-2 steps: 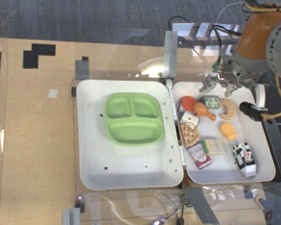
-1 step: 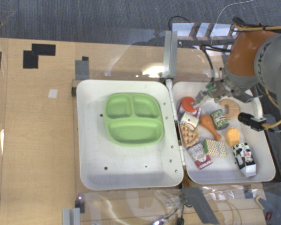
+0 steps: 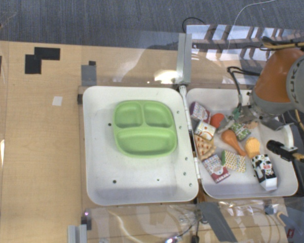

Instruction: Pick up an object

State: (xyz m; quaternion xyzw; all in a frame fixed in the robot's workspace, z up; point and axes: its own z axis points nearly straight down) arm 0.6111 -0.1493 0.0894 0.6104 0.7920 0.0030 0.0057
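The right bin point(image 3: 289, 189) holds several toy foods: a maroon packet point(image 3: 198, 110), a red tomato point(image 3: 217, 119), an orange carrot point(image 3: 232, 140), a green item point(image 3: 241, 131), a yellow-orange piece point(image 3: 252, 147), a black-and-white milk carton point(image 3: 264, 170), a pizza slice point(image 3: 204, 147), a small white box point(image 3: 205, 130), a patterned cracker point(image 3: 235, 161) and a red-and-white packet point(image 3: 218, 170). My gripper point(image 3: 239, 117) hangs low over the bin's upper middle, just above the green item and right of the tomato. The wrist hides what lies under it.
A green divided plate point(image 3: 144, 127) lies in the left bin point(image 3: 101, 186). A metal divider point(image 3: 188, 135) separates the bins. The grey arm with its orange band point(image 3: 273, 77) covers the right bin's far right corner. Cables point(image 3: 289, 151) run along the right rim.
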